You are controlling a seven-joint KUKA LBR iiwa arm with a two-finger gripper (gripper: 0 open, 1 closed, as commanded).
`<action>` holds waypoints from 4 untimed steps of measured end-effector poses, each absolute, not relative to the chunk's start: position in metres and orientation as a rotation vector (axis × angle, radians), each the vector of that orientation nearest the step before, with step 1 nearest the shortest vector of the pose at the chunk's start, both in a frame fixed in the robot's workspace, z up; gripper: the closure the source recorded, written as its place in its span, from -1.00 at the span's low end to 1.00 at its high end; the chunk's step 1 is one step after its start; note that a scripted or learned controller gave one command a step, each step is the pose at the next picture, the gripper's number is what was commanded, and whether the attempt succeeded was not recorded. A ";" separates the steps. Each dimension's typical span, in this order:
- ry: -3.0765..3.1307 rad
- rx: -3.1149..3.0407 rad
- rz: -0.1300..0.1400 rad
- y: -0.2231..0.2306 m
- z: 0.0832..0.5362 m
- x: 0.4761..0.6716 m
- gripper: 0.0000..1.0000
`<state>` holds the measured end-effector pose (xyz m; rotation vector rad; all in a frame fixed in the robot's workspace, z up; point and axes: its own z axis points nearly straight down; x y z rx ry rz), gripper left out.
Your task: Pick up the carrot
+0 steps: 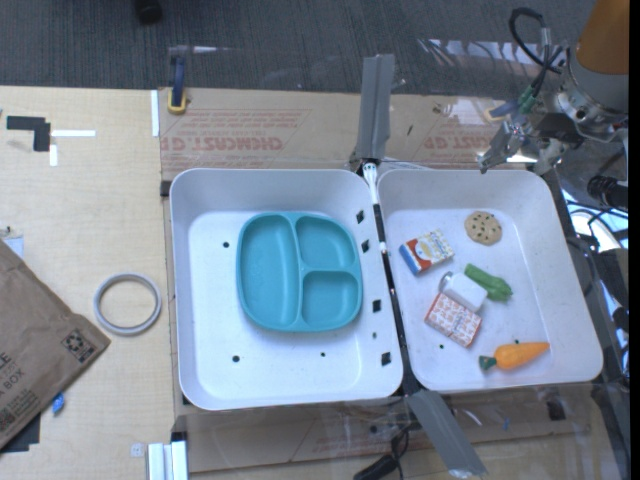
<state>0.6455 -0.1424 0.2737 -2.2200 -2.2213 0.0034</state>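
The carrot point(522, 355), orange with a green top pointing left, lies in the right bin point(560, 268) near its front right corner. My gripper point(515, 140) hangs at the upper right, over the back rim of the right bin, far behind the carrot and apart from it. Its orange-banded wrist rises toward the top right corner. Nothing can be seen held by it.
Sharing the right bin are a cookie point(484, 228), a small carton point(427, 251), a green vegetable point(489, 282) and a patterned packet point(454, 317). A teal divided plate point(300, 270) lies in the left bin point(200, 308). A tape ring point(127, 302) rests on the bench at left.
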 end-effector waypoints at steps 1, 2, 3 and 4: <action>-2.146 -2.293 0.004 -0.159 0.268 0.558 -1.00; -1.999 -2.420 0.004 -0.176 0.204 0.503 -1.00; -1.963 -2.450 0.003 -0.191 0.156 0.477 -1.00; -1.807 -2.569 0.003 -0.189 0.175 0.484 -1.00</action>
